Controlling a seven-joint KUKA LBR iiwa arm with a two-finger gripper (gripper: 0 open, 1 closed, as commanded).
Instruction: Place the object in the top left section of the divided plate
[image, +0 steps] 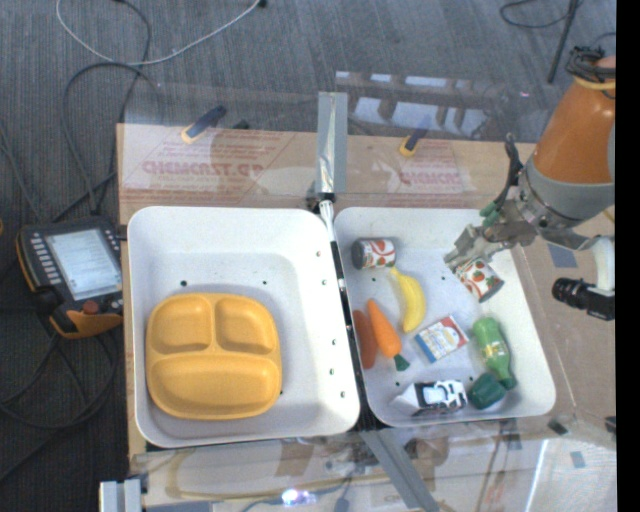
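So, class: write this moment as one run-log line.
arm: over right bin | gripper: above strawberry carton, no grasp seen | divided plate: left bin, top left section bare | step: place not yet done

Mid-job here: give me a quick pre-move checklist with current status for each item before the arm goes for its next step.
1. Divided plate sits flat in the left bin: ok.
2. Top left section of the plate free to receive an object: ok.
3. Gripper is over the right bin, near the small strawberry-print carton: ok.
4. Object secured between the fingers: cannot tell; the carton lies just under the gripper, but no grasp is visible.
5. Neighbours near the carton, the banana and the can, lie apart from it: ok.
6. Path from the right bin to the plate crosses the raised divider between the bins; clearance: cannot tell.
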